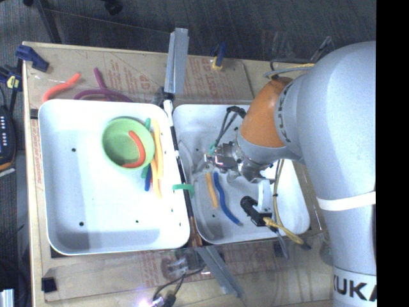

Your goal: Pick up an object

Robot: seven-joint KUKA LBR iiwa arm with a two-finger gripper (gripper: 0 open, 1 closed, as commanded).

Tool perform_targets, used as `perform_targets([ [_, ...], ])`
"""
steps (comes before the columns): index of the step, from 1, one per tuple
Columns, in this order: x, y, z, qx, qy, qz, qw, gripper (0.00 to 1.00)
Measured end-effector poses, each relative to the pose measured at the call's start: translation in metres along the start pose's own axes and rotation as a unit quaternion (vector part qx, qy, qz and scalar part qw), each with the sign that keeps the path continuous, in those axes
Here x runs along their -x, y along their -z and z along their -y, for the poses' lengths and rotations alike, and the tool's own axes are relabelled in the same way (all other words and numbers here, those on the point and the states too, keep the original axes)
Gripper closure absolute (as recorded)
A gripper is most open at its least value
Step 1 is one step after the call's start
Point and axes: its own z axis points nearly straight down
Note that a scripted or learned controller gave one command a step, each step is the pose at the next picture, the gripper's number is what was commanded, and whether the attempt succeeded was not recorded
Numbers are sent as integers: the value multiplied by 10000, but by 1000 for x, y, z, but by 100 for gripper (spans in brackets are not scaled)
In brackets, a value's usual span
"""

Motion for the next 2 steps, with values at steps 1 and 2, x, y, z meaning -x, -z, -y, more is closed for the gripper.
perform_targets([
  [1,0,11,-1,0,12,1,10000,100],
  [2,0,10,0,-6,13,1,10000,0],
])
